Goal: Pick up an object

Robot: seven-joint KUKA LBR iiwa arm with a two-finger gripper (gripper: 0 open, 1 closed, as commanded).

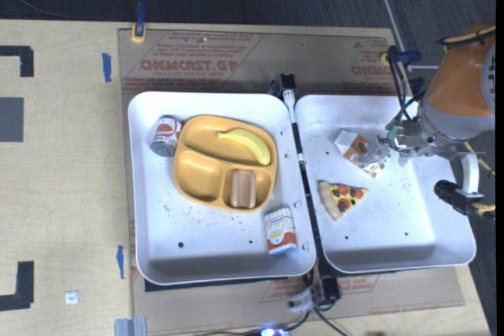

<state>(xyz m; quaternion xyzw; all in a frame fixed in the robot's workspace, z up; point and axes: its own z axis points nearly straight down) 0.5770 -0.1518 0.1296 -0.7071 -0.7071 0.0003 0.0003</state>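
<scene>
Bench bins point(150, 193), pizza point(342, 197) nr hand point(391, 139)

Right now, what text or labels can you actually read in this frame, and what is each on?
"CHEMCAST GP", red print, seen upside down on the brown board behind the left bin; letters partly blurred, so reading is approximate.
More red print on the same board behind the right bin: too blurred to read.
Small carton in the left bin: printed face, too small to read.
Can in the left bin: label unreadable.
Packet in the right bin: print unreadable.
</scene>
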